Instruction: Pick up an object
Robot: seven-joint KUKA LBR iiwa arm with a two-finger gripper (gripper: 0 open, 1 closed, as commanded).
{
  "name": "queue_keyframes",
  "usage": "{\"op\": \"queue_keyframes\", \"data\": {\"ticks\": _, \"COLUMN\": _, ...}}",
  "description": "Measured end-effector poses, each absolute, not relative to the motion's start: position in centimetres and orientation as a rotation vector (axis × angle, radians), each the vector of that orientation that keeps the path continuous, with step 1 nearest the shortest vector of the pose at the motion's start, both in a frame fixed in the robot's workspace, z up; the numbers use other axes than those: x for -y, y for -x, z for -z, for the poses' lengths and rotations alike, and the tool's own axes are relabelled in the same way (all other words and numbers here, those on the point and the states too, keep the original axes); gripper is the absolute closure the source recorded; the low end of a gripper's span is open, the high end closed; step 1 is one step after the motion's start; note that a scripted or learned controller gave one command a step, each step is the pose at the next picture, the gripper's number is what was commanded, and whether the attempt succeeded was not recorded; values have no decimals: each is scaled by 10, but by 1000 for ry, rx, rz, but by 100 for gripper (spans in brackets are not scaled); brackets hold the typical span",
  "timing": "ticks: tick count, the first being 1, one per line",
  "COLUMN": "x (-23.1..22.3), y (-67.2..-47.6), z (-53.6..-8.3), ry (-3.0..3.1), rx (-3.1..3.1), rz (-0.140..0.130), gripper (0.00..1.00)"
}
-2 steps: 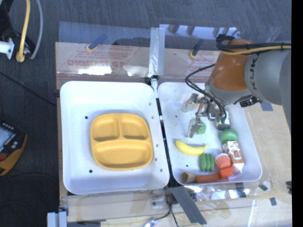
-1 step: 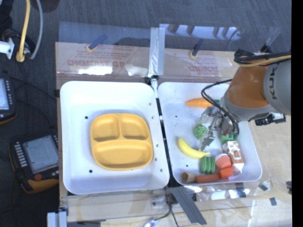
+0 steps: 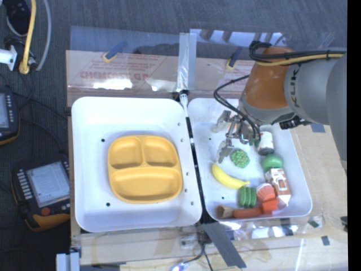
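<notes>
Two shallow white bins sit side by side on the counter (image 3: 84, 72), touching along a dark seam. The left bin (image 3: 90, 117) carries a yellow divided tray (image 3: 145, 168) with three compartments, lying flat near the middle. The right bin (image 3: 296, 151) is crowded along its near and right sides: a yellow banana (image 3: 228, 176) lies slanted near the centre, a round green bumpy ball (image 3: 240, 158) sits just above it, and a green apple-like piece (image 3: 273, 162) rests to the right of that. Above the apple piece stands a small white jar with a dark top (image 3: 265, 141). Along the near wall lie a green ribbed vegetable (image 3: 246, 196), a red-orange round piece (image 3: 265, 192), an orange and white carton (image 3: 280, 181), a red block (image 3: 269, 205) and a long reddish sausage-shaped piece (image 3: 241, 212) with a brown end. The grey arm (image 3: 316, 89) with its orange band (image 3: 268, 83) reaches in from the right, black cables looping over it. The tool (image 3: 225, 134) hangs over the upper left part of the right bin, its two metal fingers (image 3: 221, 121) spread apart and released, with nothing between them. The green ball lies just beside the lower finger, near but apart from it; the banana is a little farther below.
</notes>
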State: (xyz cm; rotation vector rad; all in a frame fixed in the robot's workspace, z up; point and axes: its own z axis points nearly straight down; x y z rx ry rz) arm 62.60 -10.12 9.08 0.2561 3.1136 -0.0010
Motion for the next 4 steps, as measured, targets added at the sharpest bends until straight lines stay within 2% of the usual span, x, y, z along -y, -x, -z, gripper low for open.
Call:
{"op": "queue_keyframes", "data": {"ticks": 1, "x": 158, "y": -549, "z": -93, "ry": -241, "rx": -3126, "rz": 6, "gripper": 0}}
{"op": "queue_keyframes", "data": {"ticks": 2, "x": 157, "y": -551, "z": -103, "ry": -238, "rx": -3122, "rz": 9, "gripper": 100}}
{"op": "queue_keyframes", "data": {"ticks": 3, "x": 165, "y": -619, "z": -251, "ry": -242, "rx": -3128, "rz": -1, "gripper": 100}}
{"op": "queue_keyframes", "data": {"ticks": 4, "x": 214, "y": -577, "z": -94, "ry": -473, "rx": -3100, "rz": 0, "gripper": 100}}
